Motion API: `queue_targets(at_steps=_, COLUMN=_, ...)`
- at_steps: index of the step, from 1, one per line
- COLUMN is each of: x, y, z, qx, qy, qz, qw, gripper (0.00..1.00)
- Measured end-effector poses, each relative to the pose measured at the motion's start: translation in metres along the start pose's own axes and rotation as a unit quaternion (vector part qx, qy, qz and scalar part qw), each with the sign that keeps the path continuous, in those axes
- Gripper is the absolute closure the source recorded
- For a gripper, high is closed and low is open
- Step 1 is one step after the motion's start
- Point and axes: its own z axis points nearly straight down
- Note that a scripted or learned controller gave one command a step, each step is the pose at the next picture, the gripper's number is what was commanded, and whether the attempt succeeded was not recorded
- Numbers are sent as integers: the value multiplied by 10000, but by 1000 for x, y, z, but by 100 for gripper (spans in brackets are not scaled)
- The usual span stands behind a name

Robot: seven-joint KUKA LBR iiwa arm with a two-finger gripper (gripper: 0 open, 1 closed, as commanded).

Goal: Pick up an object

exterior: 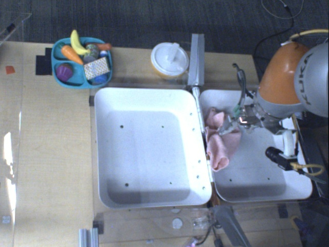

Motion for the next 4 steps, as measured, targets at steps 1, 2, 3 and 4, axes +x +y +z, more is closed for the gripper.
queue_targets(at_steps=1, x=-10, y=35, z=56, qx=-63, qy=-14, qz=-467, qw=9989, gripper=0)
queue_targets(at_steps=2, x=-13, y=93, z=58, qx=-23, qy=-10, qz=-307, qw=9995, gripper=0)
queue_targets(at_steps=3, x=-26, y=35, z=56, qx=-57, qy=-21, qz=-817, qw=9966, gripper=0)
queue_targets(at_steps=4, x=-18, y=-21, z=55, qx=-75, qy=-23, qz=-896, qw=9959, gripper=0)
